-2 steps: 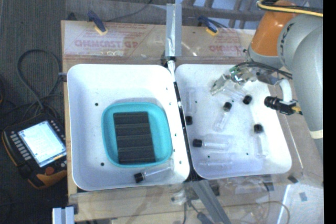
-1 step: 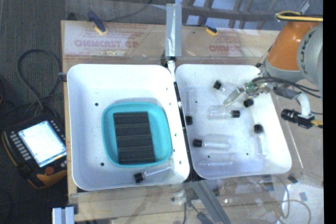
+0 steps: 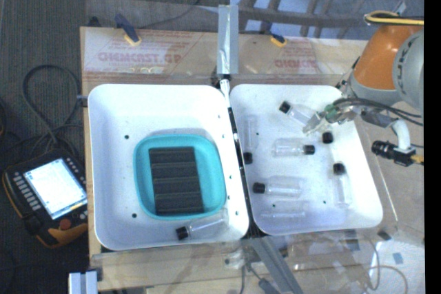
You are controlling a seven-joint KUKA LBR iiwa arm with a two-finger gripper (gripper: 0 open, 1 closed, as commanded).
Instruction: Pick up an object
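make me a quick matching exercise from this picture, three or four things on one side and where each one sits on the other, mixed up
Things:
1. teal tray
2. pincer
3. handheld screen
4. blue clamp

Places:
A. on the floor, left of the bench
B. on the board's far edge, behind the left bin
C. inside the left bin
D. over the right bin, near its far right corner

Pairs: 1-C, 2-D, 3-A, 4-B
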